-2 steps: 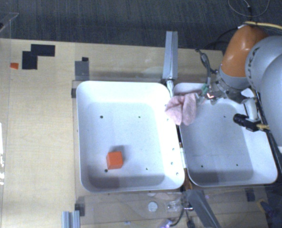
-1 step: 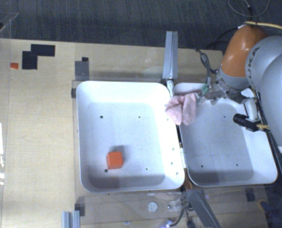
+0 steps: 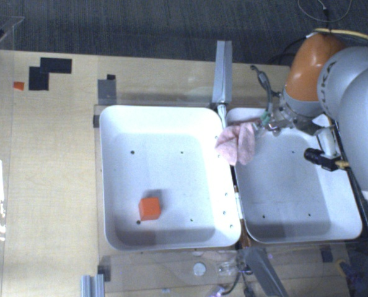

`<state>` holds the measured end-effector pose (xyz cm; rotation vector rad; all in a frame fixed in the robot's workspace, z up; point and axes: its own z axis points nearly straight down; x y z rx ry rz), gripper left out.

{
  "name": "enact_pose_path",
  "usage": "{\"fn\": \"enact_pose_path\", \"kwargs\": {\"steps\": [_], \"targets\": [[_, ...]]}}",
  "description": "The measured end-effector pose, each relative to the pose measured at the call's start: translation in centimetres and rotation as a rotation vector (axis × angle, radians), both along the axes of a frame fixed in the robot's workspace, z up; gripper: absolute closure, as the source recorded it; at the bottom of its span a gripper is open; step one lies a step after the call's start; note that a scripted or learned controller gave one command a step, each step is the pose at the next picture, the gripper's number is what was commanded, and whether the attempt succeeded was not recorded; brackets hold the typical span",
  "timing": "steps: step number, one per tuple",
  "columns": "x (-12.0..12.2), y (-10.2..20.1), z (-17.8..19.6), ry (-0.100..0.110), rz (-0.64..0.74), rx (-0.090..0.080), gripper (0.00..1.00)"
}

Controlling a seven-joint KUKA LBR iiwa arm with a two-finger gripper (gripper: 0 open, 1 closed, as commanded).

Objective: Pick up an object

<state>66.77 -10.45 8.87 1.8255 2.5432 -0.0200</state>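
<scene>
I've got the arm in from the right, and the gripper (image 3: 266,121) sits over the top-left corner of the right bin (image 3: 308,228), with a pink cloth (image 3: 238,142) hanging from its tip. The top corner of the cloth looks pinched at the fingers, though the tip is small and partly lost against the bin rim, so I'd call it closed on the cloth, with some caution. The cloth itself is pale pink, soft and crumpled, gathered into folds, and it droops down and to the left so that its lower part lies across the divide between the two bins, over the right rim of the left bin (image 3: 109,178). That's my worry: the hold seems to be on a thin edge of fabric only, and a limp thing like this can slide out if the arm lifts or swings quickly. The trailing part could also drag on the rim between the bins and tug itself free. If it drops, it might land straddling both bins, awkward to regrasp. Down in the left bin, an orange block (image 3: 150,208) sits alone near the lower left, well apart from all this. I'd want a slow, straight lift here, in my judgement.
</scene>
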Motion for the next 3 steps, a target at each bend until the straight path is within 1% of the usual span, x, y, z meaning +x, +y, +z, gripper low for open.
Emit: {"fn": "enact_pose_path", "kwargs": {"steps": [1, 2, 3], "targets": [[0.0, 0.2, 0.0, 0.001, 0.002, 0.002, 0.0], [-2.7, 0.2, 0.0, -0.008, 0.049, 0.013, 0.0], [-5.2, 1.2, 0.1, -0.012, 0.045, 0.012, 0.0]]}}
